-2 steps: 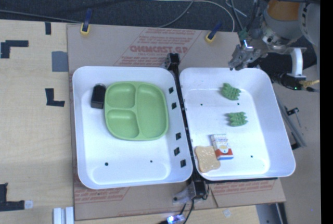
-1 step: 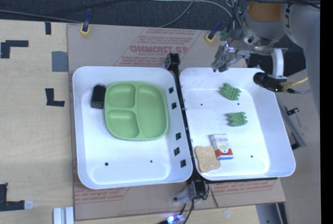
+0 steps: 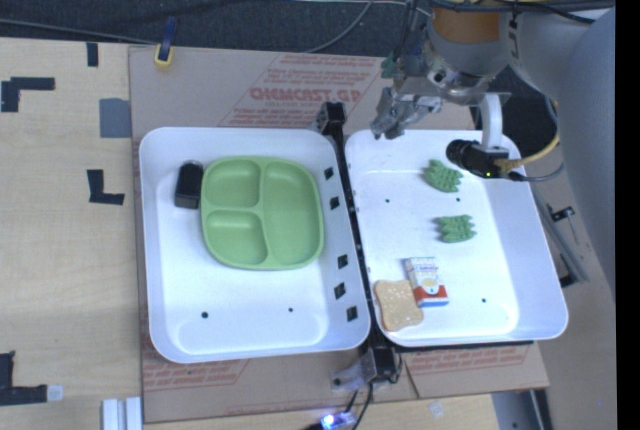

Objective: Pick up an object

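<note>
In the right bin [image 3: 500, 313] lie two green leafy pieces, one [image 3: 441, 175] toward the back and one [image 3: 455, 229] nearer the middle. A small red and white carton [image 3: 426, 281] and a tan bread slice [image 3: 398, 305] rest near the front. My gripper [image 3: 391, 123] hangs over the back left corner of this bin, well above the floor, with nothing visible between its fingers. It stands left of and behind the leafy pieces.
The left bin [image 3: 170, 318] holds a green divided plate [image 3: 263, 212] and a small black block [image 3: 189, 184] at the plate's left. A black clip divider [image 3: 345, 248] runs between the bins. Cables trail across the dark backdrop behind.
</note>
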Tool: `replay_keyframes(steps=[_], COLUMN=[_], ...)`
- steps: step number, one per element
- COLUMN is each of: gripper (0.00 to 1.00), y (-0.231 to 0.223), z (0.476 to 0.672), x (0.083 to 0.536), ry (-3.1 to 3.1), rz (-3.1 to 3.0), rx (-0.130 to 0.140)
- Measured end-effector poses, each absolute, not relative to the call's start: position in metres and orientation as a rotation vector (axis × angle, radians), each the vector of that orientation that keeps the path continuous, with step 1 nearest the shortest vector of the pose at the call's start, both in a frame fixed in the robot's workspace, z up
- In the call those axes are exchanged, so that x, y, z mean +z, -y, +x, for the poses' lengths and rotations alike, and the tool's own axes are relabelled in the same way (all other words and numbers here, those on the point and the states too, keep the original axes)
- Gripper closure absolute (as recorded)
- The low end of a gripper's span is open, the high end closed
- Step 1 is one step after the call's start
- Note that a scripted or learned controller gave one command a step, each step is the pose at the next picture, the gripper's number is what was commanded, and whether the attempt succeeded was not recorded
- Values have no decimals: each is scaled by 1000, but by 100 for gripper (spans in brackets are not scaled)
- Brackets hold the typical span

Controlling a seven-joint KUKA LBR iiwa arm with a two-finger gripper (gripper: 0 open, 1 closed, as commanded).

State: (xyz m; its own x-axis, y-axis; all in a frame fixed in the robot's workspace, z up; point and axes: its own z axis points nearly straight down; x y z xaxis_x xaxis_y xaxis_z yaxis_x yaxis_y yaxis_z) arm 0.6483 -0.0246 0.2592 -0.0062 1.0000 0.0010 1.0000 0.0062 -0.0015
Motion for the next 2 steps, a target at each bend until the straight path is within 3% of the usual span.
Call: replay_keyframes(steps=[2], gripper=[100], y=[-86], z=[638], x=[237], ry=[2226], rz=[-2212], rx=[3])
